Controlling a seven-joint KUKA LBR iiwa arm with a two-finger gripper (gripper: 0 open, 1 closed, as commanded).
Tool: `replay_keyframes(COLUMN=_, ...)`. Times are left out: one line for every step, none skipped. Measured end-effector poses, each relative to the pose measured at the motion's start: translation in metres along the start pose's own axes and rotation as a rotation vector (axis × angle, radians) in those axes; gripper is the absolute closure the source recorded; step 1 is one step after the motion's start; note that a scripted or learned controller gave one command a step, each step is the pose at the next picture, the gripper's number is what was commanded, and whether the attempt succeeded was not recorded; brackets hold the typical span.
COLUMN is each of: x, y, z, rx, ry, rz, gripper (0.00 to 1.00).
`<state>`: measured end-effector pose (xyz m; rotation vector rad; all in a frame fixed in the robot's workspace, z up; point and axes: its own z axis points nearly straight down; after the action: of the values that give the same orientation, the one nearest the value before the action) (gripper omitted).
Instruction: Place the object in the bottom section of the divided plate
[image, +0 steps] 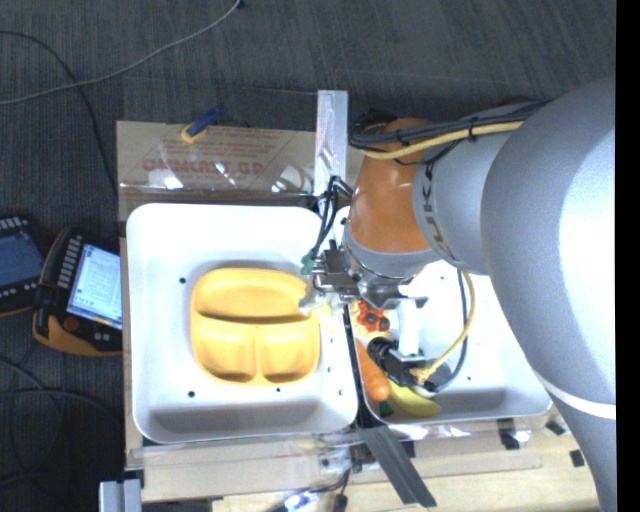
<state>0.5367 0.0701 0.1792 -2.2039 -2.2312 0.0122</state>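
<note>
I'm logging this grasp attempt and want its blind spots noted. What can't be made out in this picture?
- Gripper: its fingers are hidden under the grey arm's orange-banded wrist.
- Right white bin: largely covered by the arm.
- Orange carrot-like item and yellow banana-like item: partly hidden by black cabling.
- Yellow divided plate: its right rim sits under the gripper.

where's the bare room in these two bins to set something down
Left bin: bare white floor left of the yellow plate, plus strips above and below it. The plate's three sections look bare too. Right bin: crowded at its left end, where a banana and carrot lie under the arm.
</note>
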Motion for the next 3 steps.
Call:
replay_keyframes(x=-0.0004, y=0.0000, z=0.0000, rx=0.000, ry=0.000, rz=0.001, gripper=0.00)
replay_keyframes(x=-0.0004, y=0.0001, z=0.0000, rx=0.000, ry=0.000, rz=0.001, gripper=0.00)
replay_keyframes(x=-0.0004, y=0.0001, z=0.0000, rx=0.000, ry=0.000, rz=0.001, gripper=0.00)
